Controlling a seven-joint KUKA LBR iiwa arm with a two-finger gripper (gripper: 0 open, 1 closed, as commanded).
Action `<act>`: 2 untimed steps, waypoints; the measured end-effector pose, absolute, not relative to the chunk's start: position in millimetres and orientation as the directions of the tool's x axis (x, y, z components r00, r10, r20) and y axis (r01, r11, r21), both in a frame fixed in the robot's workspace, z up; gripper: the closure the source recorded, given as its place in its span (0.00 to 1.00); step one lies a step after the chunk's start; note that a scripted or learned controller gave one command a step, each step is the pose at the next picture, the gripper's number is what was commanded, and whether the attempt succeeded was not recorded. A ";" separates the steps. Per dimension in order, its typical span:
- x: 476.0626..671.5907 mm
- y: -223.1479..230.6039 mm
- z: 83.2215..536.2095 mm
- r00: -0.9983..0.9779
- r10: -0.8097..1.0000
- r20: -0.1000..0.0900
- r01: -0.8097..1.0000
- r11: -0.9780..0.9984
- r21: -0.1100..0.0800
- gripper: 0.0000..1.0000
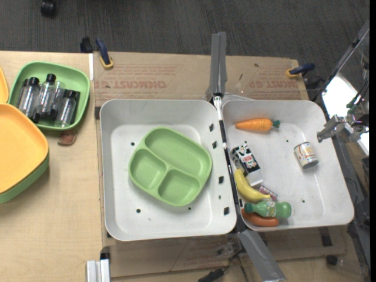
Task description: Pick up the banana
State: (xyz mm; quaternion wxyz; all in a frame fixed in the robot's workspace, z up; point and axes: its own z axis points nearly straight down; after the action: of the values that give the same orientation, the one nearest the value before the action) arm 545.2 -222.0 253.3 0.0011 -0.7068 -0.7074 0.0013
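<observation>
Banana (pixel 246 184): in right bin (pixel 329 207), hard against its left wall, low-left part of bin; long axis runs roughly 11 to 5 o'clock; lower end touching green bottle.
Claw (pixel 329 131): at right bin's right rim, upper part, mostly outside bin; small and partly cut off by frame edge; can't tell how far open, nothing seen betw. its tips.
Banana vs claw: well apart; banana lies toward 8 o'clock from claw, across width of bin; small can betw. the two, nearer claw.
Beside banana: small black-and-white carton (pixel 246 158) just at 12 o'clock from it; green bottle (pixel 270 209) at 5 o'clock, lying on side; red-orange item (pixel 260 220) under bottle, partly hidden; dark wrapper bit (pixel 267 191) at 3 o'clock, too small to ID.
Carrot (pixel 255 124): upper part of right bin, lying across, green tip to the right.
Can (pixel 305 155): on its side, red-and-white label, text too small to read.
Left bin (pixel 117 204): holds green 3-compartment plate (pixel 170 166), tilted.
Writing: cardboard (pixel 158 84) under bins printed in red, upside down; reads approx. "CHEMCNZT", 2nd print at right partly cut, "GP" legible.
Off bins, at 9 o'clock: green tray (pixel 75 78) w/ dark-capped bottles (pixel 47 98); stack of orange plates (pixel 20 157).
Clamps: blue-and-orange, one (pixel 104 54) at upper left of cardboard, one (pixel 299 70) upper right.
</observation>
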 end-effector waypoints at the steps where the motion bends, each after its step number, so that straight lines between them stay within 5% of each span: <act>1: 590.4 -126.0 111.8 0.043 0.999 0.000 0.999 -0.043 -0.003 0.00; 2: 551.8 -34.9 190.5 0.316 0.949 -0.002 0.949 -0.316 -0.003 0.00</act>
State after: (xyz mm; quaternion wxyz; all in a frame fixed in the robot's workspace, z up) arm 551.8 -34.9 190.5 0.0006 -0.8111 -0.5849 0.0015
